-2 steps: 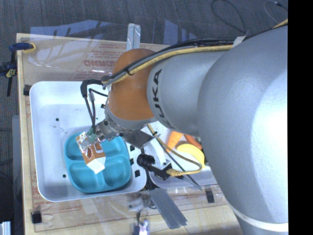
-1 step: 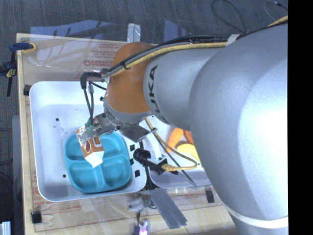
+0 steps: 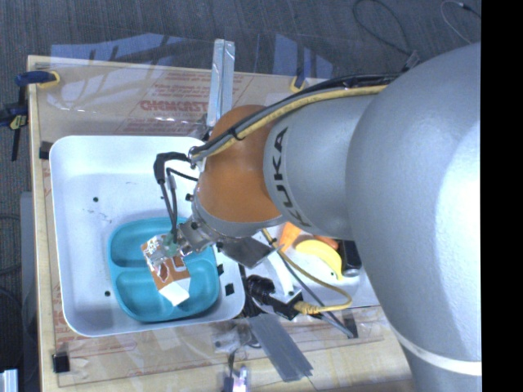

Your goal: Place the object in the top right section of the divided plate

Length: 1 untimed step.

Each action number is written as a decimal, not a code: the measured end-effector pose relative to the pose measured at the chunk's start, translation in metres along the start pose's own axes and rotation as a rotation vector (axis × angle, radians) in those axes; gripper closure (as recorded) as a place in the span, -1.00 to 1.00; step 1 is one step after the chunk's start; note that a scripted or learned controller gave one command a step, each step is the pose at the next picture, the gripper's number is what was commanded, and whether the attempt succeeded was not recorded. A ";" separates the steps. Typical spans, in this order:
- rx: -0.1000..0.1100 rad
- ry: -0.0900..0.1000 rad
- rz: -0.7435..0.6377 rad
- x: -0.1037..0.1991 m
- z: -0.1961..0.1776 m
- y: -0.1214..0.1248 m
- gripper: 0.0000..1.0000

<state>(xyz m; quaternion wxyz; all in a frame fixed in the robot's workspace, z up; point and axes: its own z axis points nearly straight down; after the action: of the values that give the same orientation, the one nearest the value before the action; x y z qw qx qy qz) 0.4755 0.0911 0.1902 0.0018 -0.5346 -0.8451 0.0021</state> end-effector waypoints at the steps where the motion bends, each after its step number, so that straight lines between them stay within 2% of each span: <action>1: -0.002 -0.001 -0.127 -0.047 -0.001 0.053 1.00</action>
<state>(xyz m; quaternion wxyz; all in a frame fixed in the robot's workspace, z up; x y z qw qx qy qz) 0.5439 0.0715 0.1908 0.0010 -0.4800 -0.8773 0.0012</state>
